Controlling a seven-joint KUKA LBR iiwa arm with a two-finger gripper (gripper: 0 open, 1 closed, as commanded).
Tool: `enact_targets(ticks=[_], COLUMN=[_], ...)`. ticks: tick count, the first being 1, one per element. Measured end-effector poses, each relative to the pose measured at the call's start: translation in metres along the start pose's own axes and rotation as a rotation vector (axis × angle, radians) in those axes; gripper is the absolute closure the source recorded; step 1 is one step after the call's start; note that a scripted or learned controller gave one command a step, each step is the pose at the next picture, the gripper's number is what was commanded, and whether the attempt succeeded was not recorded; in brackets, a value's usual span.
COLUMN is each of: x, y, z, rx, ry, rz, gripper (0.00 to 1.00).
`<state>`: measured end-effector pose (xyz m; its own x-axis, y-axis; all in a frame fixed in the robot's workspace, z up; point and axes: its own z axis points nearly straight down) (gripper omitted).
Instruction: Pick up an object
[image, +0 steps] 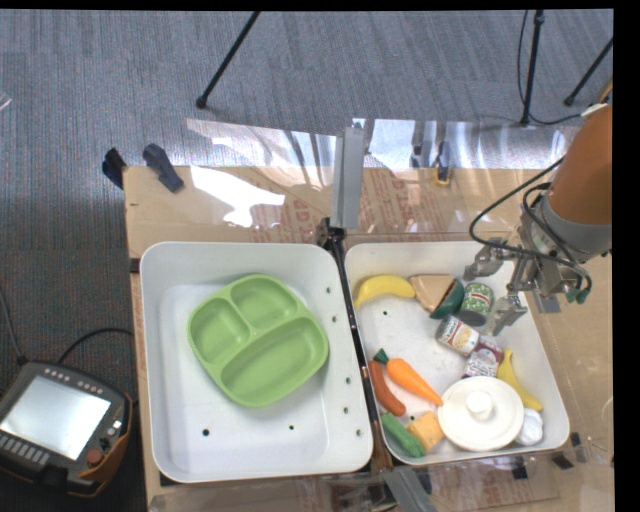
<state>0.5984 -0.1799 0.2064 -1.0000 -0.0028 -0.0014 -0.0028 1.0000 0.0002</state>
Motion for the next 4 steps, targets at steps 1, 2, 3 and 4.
enact_targets(ticks=[1, 2, 3, 4], x=[0.068, 0.114, 0.122, 0.031], y=[0.020, 0.083, 0.050, 0.105], z=[0.116, 0.119, 0.119, 0.119], rx=[-0.003, -0.002, -0.002, -0.003], ry=[-0.002, 0.000, 0.001, -0.002], rz=[0.090, 0.087, -0.008, -0.010], gripper=[0.00, 0.00, 0.00, 0.00])
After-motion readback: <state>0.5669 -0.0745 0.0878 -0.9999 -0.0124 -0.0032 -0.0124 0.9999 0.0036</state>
